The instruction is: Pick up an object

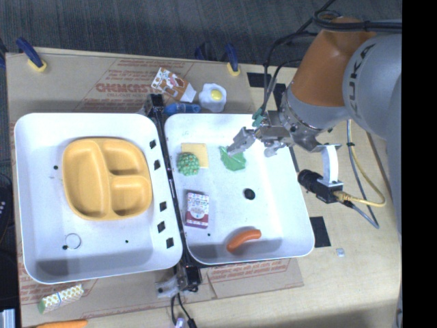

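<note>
Nearest the camera, a small wrapped packet lay on the counter in front of the left bin. In the right bin, an orange sausage-shaped piece lay near the front wall, long axis running left-right and tilted up slightly toward the right. Behind it sat a red-and-white packet, long axis front to back, and a small dark disc. Further back: a green bumpy ball touching a yellow square, and a green leafy piece. The hand hung just above the leafy piece; whether its fingers were apart or closed could not be told. The left bin held a yellow divided tray. Beyond the bins lay a printed packet, a blue item and a white-and-yellow piece.
</note>
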`<act>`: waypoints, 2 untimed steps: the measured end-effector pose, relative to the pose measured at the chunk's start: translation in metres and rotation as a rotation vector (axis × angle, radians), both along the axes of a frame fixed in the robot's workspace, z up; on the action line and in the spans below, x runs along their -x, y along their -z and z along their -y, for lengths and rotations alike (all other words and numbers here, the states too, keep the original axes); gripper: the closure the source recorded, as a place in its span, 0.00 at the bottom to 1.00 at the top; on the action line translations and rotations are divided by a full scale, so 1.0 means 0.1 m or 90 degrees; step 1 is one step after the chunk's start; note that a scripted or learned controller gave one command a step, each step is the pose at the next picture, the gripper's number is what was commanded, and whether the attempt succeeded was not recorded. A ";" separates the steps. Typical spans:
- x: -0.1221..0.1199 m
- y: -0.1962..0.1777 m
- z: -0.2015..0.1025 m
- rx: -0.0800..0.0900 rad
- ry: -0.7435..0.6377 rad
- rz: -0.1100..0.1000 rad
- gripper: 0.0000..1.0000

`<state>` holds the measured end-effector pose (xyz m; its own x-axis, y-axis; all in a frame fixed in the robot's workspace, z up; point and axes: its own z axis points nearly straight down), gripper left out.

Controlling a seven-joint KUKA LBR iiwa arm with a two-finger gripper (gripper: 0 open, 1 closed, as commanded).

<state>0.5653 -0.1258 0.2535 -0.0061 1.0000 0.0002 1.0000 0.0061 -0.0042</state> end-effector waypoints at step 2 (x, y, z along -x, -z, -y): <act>-0.65 1.62 -0.19 0.000 0.226 0.000 0.00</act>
